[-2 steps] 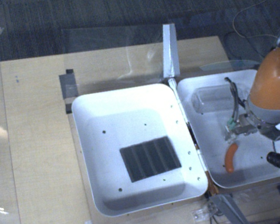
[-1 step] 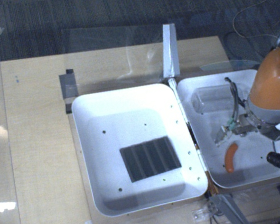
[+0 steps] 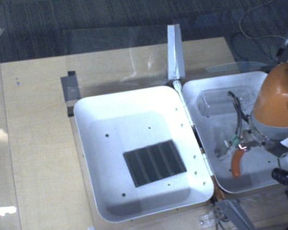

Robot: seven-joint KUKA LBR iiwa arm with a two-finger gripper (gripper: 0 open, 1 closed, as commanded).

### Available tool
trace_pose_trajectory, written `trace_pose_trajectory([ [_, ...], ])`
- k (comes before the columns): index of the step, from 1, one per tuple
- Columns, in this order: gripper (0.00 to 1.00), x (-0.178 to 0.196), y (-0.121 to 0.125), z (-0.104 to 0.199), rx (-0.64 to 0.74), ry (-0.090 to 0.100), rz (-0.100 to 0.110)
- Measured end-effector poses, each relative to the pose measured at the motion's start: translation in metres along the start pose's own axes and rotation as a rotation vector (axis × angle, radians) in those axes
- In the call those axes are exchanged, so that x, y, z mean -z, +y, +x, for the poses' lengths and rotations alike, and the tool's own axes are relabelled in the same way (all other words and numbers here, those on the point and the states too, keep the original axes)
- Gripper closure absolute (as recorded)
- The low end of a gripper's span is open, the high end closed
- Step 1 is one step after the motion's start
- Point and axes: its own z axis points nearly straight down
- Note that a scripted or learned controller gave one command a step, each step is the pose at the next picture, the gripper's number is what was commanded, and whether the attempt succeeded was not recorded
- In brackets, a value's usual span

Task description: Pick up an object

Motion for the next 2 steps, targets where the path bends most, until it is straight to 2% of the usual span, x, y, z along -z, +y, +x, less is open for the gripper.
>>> trace_pose_trajectory([
  [1,1.0,0.012,0.004,0.001,0.002,-0.001,-0.008],
  [2,1.0,0.094,0.047,0.045,-0.054,0.006,0.013],
])
